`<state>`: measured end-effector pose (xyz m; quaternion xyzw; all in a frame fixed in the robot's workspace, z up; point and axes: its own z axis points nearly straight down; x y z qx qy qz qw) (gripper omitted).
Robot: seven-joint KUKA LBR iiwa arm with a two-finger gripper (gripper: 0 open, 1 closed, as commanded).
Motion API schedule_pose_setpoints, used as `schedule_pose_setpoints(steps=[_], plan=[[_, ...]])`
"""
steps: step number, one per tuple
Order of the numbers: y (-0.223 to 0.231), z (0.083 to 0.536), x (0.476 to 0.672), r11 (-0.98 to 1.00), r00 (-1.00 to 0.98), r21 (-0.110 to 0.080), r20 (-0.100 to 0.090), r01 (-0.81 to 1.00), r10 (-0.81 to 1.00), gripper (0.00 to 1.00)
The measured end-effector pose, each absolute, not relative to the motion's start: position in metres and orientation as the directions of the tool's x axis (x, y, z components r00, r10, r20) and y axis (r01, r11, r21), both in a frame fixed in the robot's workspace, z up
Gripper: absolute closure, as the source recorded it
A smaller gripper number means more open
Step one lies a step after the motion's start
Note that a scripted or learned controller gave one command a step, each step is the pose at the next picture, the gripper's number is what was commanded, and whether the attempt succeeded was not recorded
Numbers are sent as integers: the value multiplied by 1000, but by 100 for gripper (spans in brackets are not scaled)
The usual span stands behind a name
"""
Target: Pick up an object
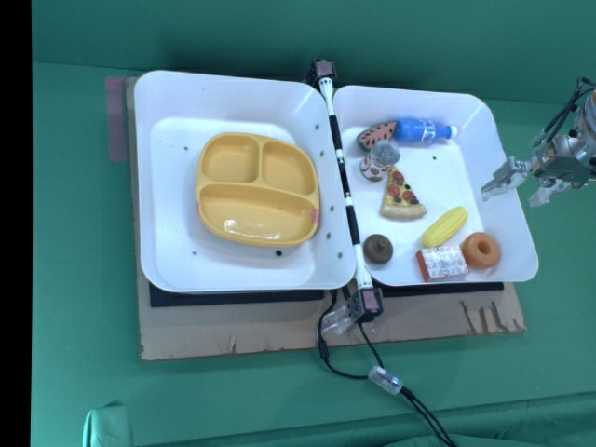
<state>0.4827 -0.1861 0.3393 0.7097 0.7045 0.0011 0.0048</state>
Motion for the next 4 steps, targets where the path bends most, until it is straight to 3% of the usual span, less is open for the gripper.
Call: schedule_pose_setpoints(steps=[1, 2, 3, 4], plan=[[-189, 229, 498, -7, 8, 8, -6, 1000, 1000, 0], [-188, 188, 598, -3, 3, 19, -7, 1000, 1000, 0], [-130, 187, 669, -4, 4, 14, -5, 1000, 1000, 0], [-132, 205, 672, -8, 8, 24, -12, 1000, 1000, 100]])
